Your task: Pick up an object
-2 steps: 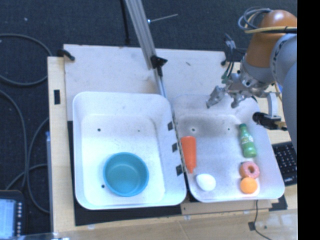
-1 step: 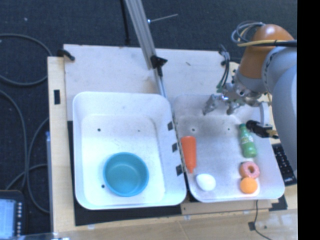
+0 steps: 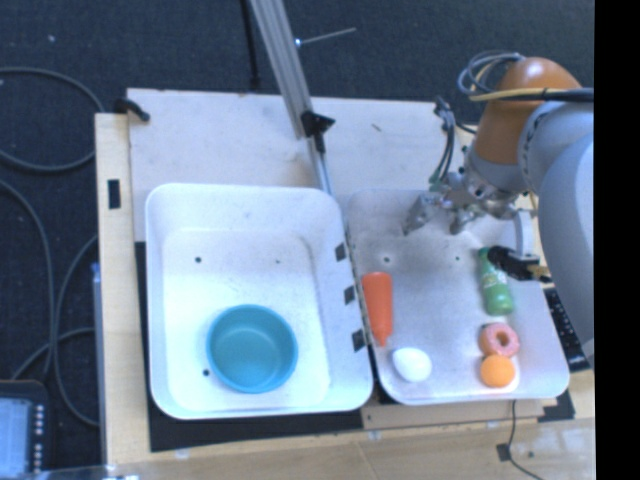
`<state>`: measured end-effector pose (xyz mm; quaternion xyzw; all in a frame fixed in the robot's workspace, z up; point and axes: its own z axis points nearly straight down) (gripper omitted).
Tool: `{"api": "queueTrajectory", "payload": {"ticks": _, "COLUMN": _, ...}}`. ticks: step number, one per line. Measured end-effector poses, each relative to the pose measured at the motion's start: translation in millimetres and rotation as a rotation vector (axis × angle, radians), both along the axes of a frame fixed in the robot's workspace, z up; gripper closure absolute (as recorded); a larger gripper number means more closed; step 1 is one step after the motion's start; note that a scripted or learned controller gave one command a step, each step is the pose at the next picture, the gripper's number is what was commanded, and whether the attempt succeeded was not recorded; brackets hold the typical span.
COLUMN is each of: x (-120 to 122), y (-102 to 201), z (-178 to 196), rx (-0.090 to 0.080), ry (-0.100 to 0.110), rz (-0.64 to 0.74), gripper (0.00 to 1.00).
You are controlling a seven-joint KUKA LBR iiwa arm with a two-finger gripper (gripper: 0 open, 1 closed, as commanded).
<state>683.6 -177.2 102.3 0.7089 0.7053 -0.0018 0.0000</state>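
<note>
The carrot (image 3: 377, 306) lies lengthwise — long axis near-to-far, by the right bin's (image 3: 430, 393) left wall — pincer (image 3: 436, 218) apart, empty.

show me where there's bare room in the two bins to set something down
Free: the left white bin above the blue bowl, and the right white bin's middle between the orange carrot and green bottle. Crowded: its front edge, with white egg, pink donut, orange ball.
</note>
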Motion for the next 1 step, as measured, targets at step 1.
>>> {"api": "queueTrajectory", "payload": {"ticks": 1, "x": 1.7, "y": -1.2, "z": 15.0, "rx": -0.003, "ry": -0.007, "rz": 0.002, "gripper": 1.00}}
